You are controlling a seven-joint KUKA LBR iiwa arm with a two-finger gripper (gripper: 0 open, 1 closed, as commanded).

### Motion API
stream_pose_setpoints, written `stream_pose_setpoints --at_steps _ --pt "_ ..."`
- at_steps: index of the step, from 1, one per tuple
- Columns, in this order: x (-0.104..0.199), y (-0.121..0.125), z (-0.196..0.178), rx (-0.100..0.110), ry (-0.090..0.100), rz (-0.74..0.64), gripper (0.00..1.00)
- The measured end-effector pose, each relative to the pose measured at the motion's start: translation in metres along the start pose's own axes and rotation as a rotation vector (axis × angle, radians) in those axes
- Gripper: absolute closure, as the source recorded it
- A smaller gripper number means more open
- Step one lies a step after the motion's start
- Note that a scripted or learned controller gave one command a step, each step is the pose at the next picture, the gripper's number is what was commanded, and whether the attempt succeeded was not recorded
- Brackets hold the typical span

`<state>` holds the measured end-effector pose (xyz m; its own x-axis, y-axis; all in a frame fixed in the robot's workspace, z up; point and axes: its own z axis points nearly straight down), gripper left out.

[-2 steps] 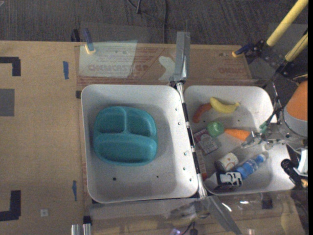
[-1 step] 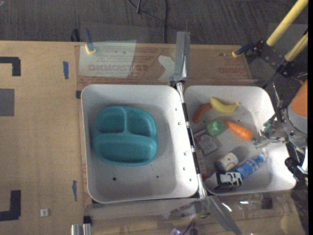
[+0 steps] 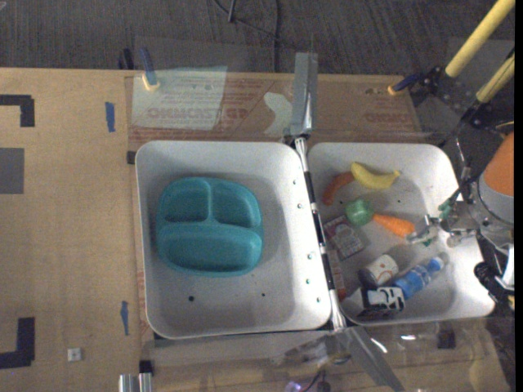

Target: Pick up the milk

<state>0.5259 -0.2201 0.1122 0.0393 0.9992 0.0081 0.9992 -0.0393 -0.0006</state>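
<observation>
The milk (image 3: 384,298) is a small black, white and blue carton lying on its side at the front edge of the right bin (image 3: 441,160). My gripper (image 3: 433,225) hangs over the right side of that bin, above bare floor just right of the carrot (image 3: 395,224). It is well behind and to the right of the milk. Its fingers are open and nothing is between them.
Beside the milk lie a clear water bottle (image 3: 418,278) and a white can (image 3: 379,269). Further back are a banana (image 3: 373,176), a green pepper (image 3: 358,212), an orange chili (image 3: 335,188) and a small packet (image 3: 344,237). The left bin (image 3: 155,162) holds a teal divided plate (image 3: 209,224).
</observation>
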Motion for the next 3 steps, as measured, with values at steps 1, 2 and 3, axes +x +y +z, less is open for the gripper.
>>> stream_pose_setpoints --at_steps 1,2,3 --pt "0.012 0.010 0.022 -0.008 0.009 0.307 0.00" --pt "0.007 0.009 0.013 -0.013 -0.004 0.310 1.00" --pt "0.013 0.090 -0.099 -0.004 -0.009 0.503 1.00"
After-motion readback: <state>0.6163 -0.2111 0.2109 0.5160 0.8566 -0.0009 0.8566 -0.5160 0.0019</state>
